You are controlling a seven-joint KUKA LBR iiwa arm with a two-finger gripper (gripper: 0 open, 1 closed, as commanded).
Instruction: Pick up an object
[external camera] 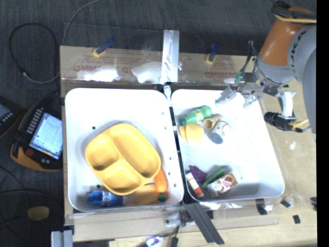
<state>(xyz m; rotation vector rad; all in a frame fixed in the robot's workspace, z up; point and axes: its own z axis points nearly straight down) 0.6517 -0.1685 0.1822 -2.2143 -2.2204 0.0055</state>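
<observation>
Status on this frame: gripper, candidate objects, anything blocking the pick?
Gripper above right bin's far edge, nothing between fingers. Nearest: green bottle, yellow lemon, close together. No obstruction between.

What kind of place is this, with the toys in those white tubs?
Probably a robotics lab's test bench. A grey and orange robot arm reaches over two white bins of toy items like a yellow divided plate, and a handheld control screen sits on the carpet beside cables.
</observation>
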